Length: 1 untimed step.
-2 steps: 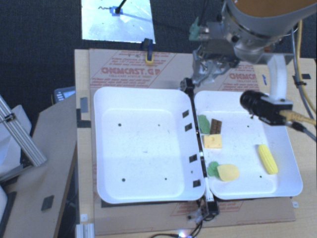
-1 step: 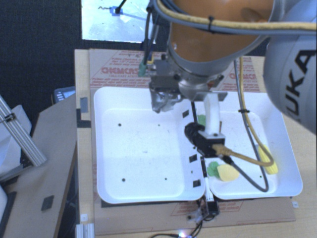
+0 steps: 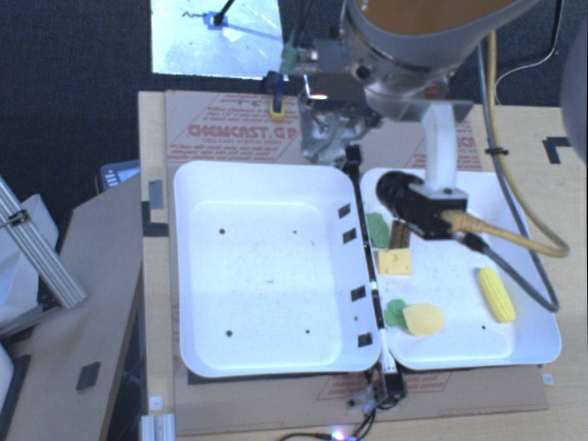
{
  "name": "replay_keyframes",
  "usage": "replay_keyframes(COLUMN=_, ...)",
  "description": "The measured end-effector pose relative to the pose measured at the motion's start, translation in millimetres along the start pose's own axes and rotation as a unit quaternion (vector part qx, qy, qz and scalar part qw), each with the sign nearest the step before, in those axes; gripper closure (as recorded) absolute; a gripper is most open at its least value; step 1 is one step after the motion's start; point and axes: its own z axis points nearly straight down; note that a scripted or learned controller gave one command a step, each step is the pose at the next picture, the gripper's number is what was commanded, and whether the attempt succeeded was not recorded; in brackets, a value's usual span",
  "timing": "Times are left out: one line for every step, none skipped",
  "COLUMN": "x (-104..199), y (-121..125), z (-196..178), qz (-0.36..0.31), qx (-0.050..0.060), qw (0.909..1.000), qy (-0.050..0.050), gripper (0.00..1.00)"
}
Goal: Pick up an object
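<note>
Starting at the near side of the counter (image 3: 220, 129), you have every candidate in the shallow white bin on the view's right (image 3: 528, 352), and none between the tool's tips. Closest to you, near that bin's front inner corner, a pale yellow rounded lump (image 3: 424, 319) lies touching a small green leafy piece (image 3: 394, 311) on its left. Out toward the right wall, apart from the rest, a yellow corn cob (image 3: 496, 294) lies with its long axis running roughly near to far, its near end slanted a little to the right. Farther in, a flat yellow square slab like cheese (image 3: 396, 263) sits just beside the divider, and right behind it a small brown block (image 3: 400, 235) and a second green leafy piece (image 3: 378, 228) crowd together. Farthest back, the tool (image 3: 347, 157) hangs over the far rim where the two bins meet, and you cannot tell from this angle whether it is open or closed. What matters for your next move, I judge, is that the whole cluster lies nearer than the tool and slightly to its right along the divider, so the green piece and brown block are the shortest reach, while the cob would need the tool turned across its length.
</note>
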Motion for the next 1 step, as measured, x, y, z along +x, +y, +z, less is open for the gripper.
replay_keyframes(x=-162.8, y=45.4, z=4.7, qz=0.011, qx=0.003, qw=0.9999, qy=-0.005, gripper=1.00)
